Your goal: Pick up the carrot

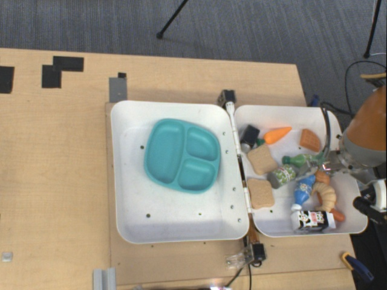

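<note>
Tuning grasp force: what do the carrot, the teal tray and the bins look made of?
Carrot: looks like moulded plastic, a toy; uniform orange, smooth, green stub end.
Teal tray: probably hard plastic; even colour, rounded moulded compartments, soft sheen.
Bins: white, thin-walled, likely plastic; rounded corners and faint gloss.

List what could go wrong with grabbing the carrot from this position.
1. The carrot lies at the far side of the right bin, close to its rim, leaving little room on that side for a finger.
2. A dark item sits right by the carrot's green end, so a grasp there may catch it too.
3. The arm comes in from the right over a crowded bin; the green bottle and orange block could get knocked on the way.
</note>
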